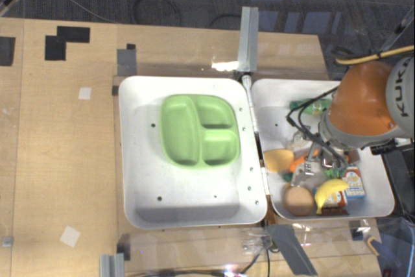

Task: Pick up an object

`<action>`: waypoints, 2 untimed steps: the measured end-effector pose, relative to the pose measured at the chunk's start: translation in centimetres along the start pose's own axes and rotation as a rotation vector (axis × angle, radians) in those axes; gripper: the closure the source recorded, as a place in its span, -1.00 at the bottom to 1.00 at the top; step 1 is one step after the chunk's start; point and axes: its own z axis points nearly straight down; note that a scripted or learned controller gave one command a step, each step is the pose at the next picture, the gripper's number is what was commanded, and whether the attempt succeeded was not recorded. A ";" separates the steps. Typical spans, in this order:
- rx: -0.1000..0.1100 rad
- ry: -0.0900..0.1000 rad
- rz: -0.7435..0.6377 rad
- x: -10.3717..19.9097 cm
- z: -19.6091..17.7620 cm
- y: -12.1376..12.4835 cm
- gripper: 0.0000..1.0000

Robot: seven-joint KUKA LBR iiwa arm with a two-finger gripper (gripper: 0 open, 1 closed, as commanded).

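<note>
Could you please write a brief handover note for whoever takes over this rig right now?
Gripper: low in the right white bin, over the clutter; grip unclear.
Things: yellow toy banana, brown egg-shaped ball, yellow-orange rounded piece and a small red-and-blue carton all lie in that bin. A green divided plastic tray sits in the left white bin.
Done: no pick confirmed.
Left: grasp one object and lift it.

Even overhead light, glare on bench [224,65], soft shadows, slight blur.
</note>
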 end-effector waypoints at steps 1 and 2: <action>-0.001 0.001 0.043 -5.6 0.2 3.3 -1.00; -0.001 0.001 0.109 -4.6 0.1 2.9 -1.00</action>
